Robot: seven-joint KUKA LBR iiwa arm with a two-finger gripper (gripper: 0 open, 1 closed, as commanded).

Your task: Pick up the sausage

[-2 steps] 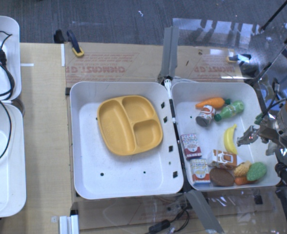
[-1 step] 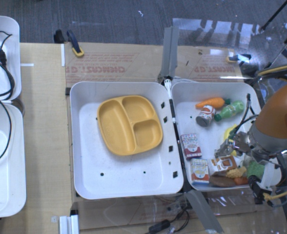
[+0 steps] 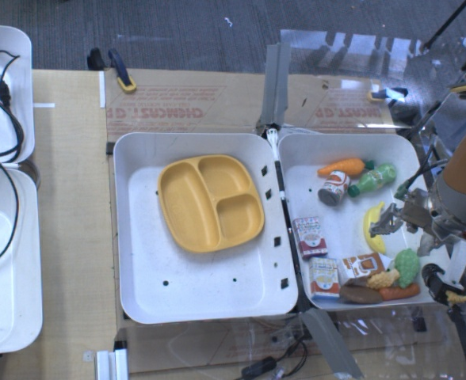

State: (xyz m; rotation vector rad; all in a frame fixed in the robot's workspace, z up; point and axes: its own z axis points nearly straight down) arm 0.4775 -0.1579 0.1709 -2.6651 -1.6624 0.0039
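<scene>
The sausage (image 3: 360,294), a dark brown, smooth, rounded link, lay at the near edge of the right bin (image 3: 296,182), touching a small carton (image 3: 324,276) on one side and an orange carrot-like piece (image 3: 399,292) on the other, so it sat wedged in a crowded corner with little free room around it. The end effector (image 3: 391,222) hung over the right side of that bin, just beside a yellow banana (image 3: 372,229) and well short of the sausage; its metal fingers were too cluttered against the wiring to say whether they stood apart or together, and nothing was visibly between them. A green leafy toy (image 3: 407,264) lay between it and the target. Further back lay a carrot (image 3: 341,167), a can (image 3: 334,188) and a green bottle (image 3: 373,179). The left bin (image 3: 138,236) held a glossy yellow three-compartment plate (image 3: 211,202), likely kept apart as a drop zone. Both bins rested on a pale wooden surface (image 3: 66,172)
</scene>
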